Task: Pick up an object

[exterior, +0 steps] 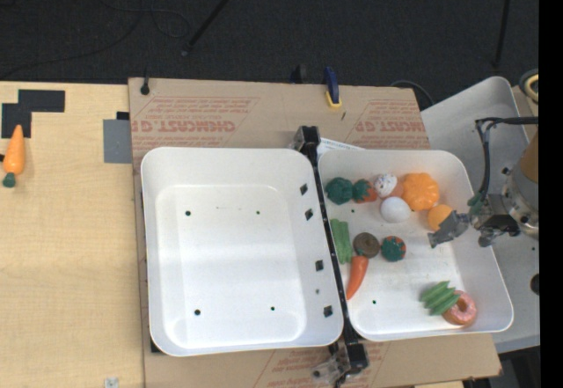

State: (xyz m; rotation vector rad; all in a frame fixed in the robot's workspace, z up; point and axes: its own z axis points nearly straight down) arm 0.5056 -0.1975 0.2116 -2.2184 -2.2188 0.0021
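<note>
The right bin (493, 289) holds several toy foods: an orange pepper (420, 190), a white egg (395, 209), a small orange piece (439, 216), green broccoli (339, 191), a brown round piece (366, 245), a red and green fruit (393, 247), a carrot (355, 276), a green leafy piece (437, 296) and a pink doughnut (461, 311). My gripper (464, 232) hangs over the right side of this bin, just below and right of the small orange piece. Its fingers stand open with nothing between them.
The left bin (158, 201) sits beside the right one, with a black divider (321, 228) between them. Another toy carrot (13, 156) lies on the wooden bench at far left. The arm comes in over the right bin's right rim.
</note>
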